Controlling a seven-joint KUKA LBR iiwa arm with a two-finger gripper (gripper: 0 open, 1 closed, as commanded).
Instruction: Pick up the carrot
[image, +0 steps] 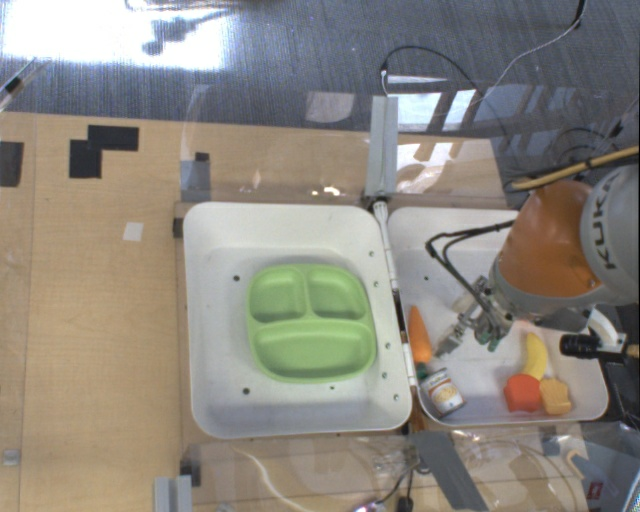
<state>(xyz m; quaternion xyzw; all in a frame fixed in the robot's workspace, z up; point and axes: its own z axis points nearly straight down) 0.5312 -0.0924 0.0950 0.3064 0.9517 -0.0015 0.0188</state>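
So we've got the carrot (419, 336) lying in the right bin (440, 232), tucked right up against that bin's left wall, long axis running roughly along the wall. Just below it sits a small can (441, 391) on its side, near the bin's front-left corner.

The end effector (462, 333) is down inside the same bin, just to the right of the carrot and angled toward it. Nothing is between its fingers that we can see, and honestly we can't tell how far apart they are, it's too small and cluttered there. It looks close to the carrot but we can't say if it's touching.

Further right in that bin we see a banana (537, 355), a red tomato-looking thing (521, 392) and a yellow chunk (556, 396) right beside it.

The left bin (215, 300) holds a green divided plate (311, 322), sitting about in the middle. Both bins rest on the wooden counter (90, 330).
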